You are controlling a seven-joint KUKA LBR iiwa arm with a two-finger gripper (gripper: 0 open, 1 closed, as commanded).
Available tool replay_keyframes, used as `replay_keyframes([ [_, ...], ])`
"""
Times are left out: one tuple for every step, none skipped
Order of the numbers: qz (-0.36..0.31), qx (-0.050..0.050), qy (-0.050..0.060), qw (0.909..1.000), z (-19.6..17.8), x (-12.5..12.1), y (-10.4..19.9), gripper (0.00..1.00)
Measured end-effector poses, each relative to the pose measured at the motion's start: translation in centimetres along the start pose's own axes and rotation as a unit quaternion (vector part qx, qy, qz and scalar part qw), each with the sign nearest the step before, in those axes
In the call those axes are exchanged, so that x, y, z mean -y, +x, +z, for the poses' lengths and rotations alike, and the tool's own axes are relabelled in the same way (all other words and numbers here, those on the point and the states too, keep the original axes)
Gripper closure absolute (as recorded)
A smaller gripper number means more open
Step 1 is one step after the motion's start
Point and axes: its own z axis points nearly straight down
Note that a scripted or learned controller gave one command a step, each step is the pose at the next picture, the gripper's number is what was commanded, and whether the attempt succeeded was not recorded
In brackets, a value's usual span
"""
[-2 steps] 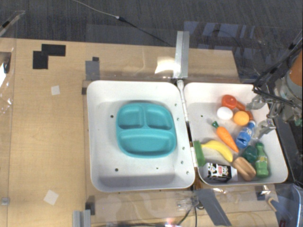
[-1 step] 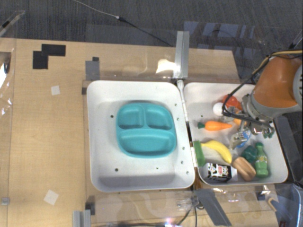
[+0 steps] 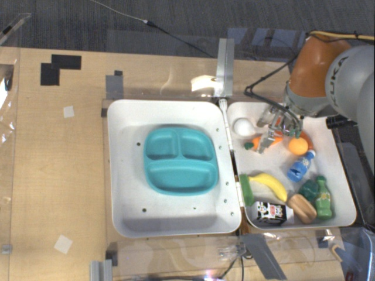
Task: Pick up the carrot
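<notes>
Though half-hidden, carrot (image 3: 255, 141) under arm (image 3: 328, 78).

Single fixed camera above bench (image 3: 58, 174), looking down at slant. Far bench edge and dark floor along top of frame, near edge at bottom. Moderate distance: both white bins fit whole, left bin (image 3: 120, 174), right bin (image 3: 340, 180). Arm (image 3: 337, 78) enters from right.

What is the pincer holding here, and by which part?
Cannot be told: the pincer is down at the carrot in the right bin, but its tips blur into the carrot.
</notes>
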Motion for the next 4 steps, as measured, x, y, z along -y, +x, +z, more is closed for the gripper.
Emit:
replay_keyframes([
  [-0.114,0.011,-0.001,0.9935,0.0,0.2,4.6,0.00],
  [0.130,0.010,-0.003,0.9914,0.1,0.8,1.6,0.00],
  [0.073,0.011,-0.003,0.9972,0.0,0.1,7.0,0.00],
  [0.232,0.010,-0.005,0.9727,0.1,-0.8,7.0,0.00],
])
